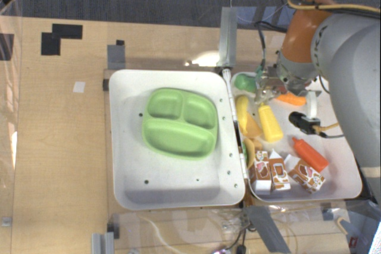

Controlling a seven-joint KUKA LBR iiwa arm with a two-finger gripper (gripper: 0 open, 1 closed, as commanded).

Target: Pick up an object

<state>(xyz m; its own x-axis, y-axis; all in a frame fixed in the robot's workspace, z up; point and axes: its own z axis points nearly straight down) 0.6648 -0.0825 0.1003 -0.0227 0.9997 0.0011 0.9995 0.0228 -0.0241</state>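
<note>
Gripper (263, 96) is hanging low over the far half of the right bin (344, 180), with the arm reaching in from the right and the orange band sitting above the wrist. The opening is not reading from this angle, so I cannot tell how wide it is or whether it is gripping anything.

Yellow bottle (270, 122) is lying directly under the gripper in the view, its narrow end pointing up at it. Whether the two are touching or just apart I cannot tell. Banana (241, 109) is lying just left of the bottle, running along the bin's left wall. Green item (243, 81) is sitting in the far left corner, beside the gripper. Small orange piece (290, 100) is lying just right of the gripper.

Further out, orange bottle (310, 154) is lying tilted in the near right part of the bin. Brown-and-white cartons (278, 174) are bunching along the near edge, three of them, close together.

Left bin (131, 178) is holding a green divided plate (178, 122), lying flat near its middle, well apart from the gripper.
</note>
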